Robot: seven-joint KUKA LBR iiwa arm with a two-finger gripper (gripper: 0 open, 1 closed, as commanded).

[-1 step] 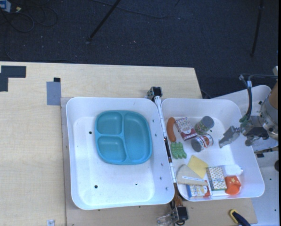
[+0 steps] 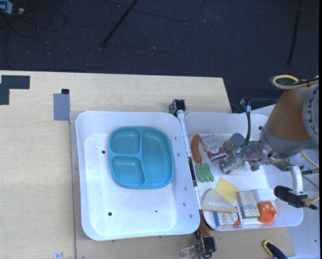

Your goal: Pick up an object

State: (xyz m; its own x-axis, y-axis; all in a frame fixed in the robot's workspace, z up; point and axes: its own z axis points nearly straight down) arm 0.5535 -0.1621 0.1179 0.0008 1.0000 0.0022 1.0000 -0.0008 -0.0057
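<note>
Overhead slanted view of the bench [image 2: 31, 161] carrying two shallow white bins side by side. The left bin [image 2: 96, 220] holds a blue three-compartment plate [image 2: 141, 157] lying flat in its upper half. The right bin [image 2: 296, 217] holds the loose objects: an orange sausage-shaped piece [image 2: 196, 148] along its left wall, a green ridged piece [image 2: 204, 172] just below it, a red-and-white packet [image 2: 210, 146] beside the sausage, a yellow wedge [image 2: 226, 190] near the centre, a cream-coloured flat piece [image 2: 216, 201] and a blue-edged carton [image 2: 226, 218] toward the near edge, a patterned box [image 2: 248, 204] beside them, and an orange object [image 2: 267, 212] in the near right corner. The grey arm [image 2: 290, 123] with its orange band reaches in from the right, and the gripper [image 2: 232, 159] sits low over the centre of the right bin, just right of the packet; whether its fingers are apart or together cannot be told.
</note>
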